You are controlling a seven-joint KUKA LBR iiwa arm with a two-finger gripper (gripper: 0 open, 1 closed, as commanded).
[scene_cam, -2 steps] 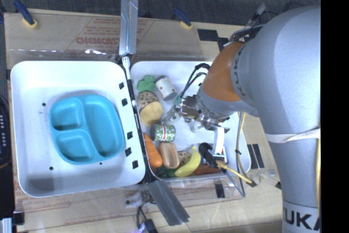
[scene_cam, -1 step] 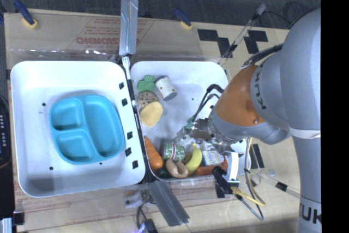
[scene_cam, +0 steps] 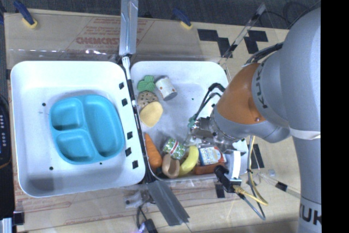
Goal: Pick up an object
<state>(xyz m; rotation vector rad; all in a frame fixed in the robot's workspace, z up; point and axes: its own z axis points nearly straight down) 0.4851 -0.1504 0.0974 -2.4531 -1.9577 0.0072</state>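
Note:
The right bin [scene_cam: 185, 71] holds a pile of toy food along its left and near sides. I make out a toy pineapple [scene_cam: 146, 96], a small white can [scene_cam: 166, 88], a pale yellow lemon-like piece [scene_cam: 151, 114], a carrot [scene_cam: 152, 151], a banana [scene_cam: 190, 160], a green-and-white packet [scene_cam: 173, 147] and a small jar with a blue label [scene_cam: 209, 156]. My gripper [scene_cam: 200, 132] reaches down from the orange wrist band [scene_cam: 242, 101] into the near right part of this bin, just above the banana and jar. The wrist hides the fingertips.
The left bin [scene_cam: 32, 79] carries a blue divided tray [scene_cam: 87, 127]. A grey metal clamp post [scene_cam: 128, 24] stands at the far edge between the bins. The arm's grey body [scene_cam: 297, 73] covers the right side of the bench. Cables [scene_cam: 248, 193] trail by the near right corner.

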